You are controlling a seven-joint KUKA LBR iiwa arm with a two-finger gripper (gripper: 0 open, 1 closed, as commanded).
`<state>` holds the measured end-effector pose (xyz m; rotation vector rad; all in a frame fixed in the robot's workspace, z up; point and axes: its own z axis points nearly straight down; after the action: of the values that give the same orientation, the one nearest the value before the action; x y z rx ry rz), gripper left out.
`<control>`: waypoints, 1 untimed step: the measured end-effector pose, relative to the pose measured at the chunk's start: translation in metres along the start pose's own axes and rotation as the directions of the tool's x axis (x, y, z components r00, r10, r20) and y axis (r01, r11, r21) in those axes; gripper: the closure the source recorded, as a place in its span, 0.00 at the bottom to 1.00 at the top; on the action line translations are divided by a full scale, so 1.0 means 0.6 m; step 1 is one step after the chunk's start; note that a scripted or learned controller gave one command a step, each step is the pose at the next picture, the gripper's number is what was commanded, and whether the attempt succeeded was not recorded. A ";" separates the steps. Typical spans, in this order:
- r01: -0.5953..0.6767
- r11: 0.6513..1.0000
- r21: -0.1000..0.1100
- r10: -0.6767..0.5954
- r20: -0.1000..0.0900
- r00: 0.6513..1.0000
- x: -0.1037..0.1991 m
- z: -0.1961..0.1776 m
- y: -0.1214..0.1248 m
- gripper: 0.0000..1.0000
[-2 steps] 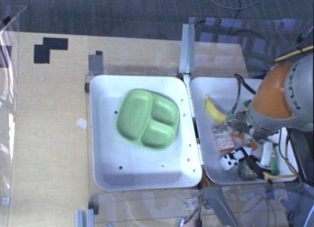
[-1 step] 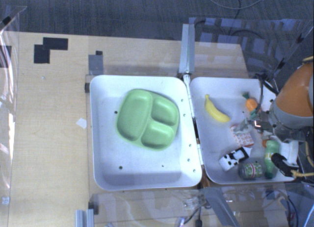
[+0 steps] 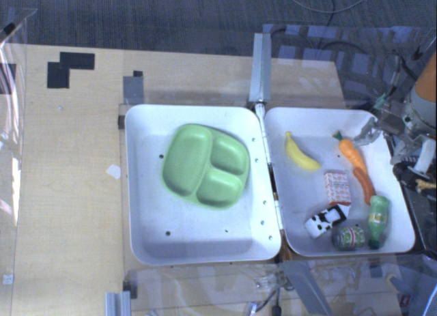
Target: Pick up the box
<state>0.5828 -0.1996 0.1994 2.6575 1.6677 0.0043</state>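
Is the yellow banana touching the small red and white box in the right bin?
Apart. The camera view shows bare white bin floor between the yellow banana and the small red and white box.

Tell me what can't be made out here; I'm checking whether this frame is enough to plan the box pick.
- End effector, camera view: its tip is small and blurred against the right bin's rim, so the finger state is unreadable.
- Arm: cut off by the right edge.
- Box: its print is too small to read.
- Can and black-and-white toy: too small and crowded together to tell whether they touch.
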 end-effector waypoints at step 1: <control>0.074 0.997 -0.001 -0.074 -0.001 0.997 0.049 0.187 0.055 0.00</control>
<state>0.6260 -0.1876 0.0874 2.5935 1.7640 0.0060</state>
